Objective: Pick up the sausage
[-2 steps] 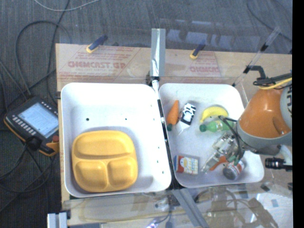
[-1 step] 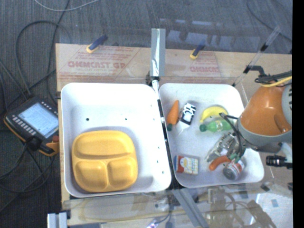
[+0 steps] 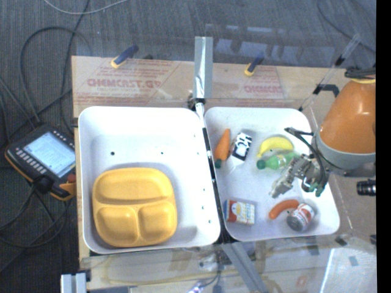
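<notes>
**Sausage lies just below the claw**

The sausage (image 3: 284,208) rests in the right bin (image 3: 269,116), near its lower right corner, touching a small can (image 3: 300,217). Its long axis runs from eight to two o'clock. The gripper (image 3: 282,187) hovers just above it, at twelve o'clock, fingers apart around nothing.

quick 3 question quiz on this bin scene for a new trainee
1. True or false: the sausage lies in the left bin.
2. Which thing touches or nearly touches the sausage? A) carrot B) can C) banana
3. Fill in: the yellow divided tray sits in the ____ bin.

Key
1. False; it lies in the right bin, near the front.
2. B; the can lies right beside it.
3. Left.

The gripper hangs just above the sausage in the view.
</notes>
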Available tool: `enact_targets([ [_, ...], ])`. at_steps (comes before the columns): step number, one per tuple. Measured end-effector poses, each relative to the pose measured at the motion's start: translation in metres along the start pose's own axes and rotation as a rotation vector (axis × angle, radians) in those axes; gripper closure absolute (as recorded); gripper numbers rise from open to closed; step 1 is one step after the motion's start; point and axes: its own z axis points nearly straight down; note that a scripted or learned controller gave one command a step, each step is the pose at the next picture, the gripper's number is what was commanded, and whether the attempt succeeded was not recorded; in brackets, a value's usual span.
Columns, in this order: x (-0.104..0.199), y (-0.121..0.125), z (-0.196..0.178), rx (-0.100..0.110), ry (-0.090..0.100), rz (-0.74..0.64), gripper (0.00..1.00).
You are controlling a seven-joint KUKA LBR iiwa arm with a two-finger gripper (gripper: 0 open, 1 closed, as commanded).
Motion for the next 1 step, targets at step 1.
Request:
enact_targets([
  [1, 0.0001, -0.0002, 0.0001, 0.000, 0.001, 0.000, 0.00],
])
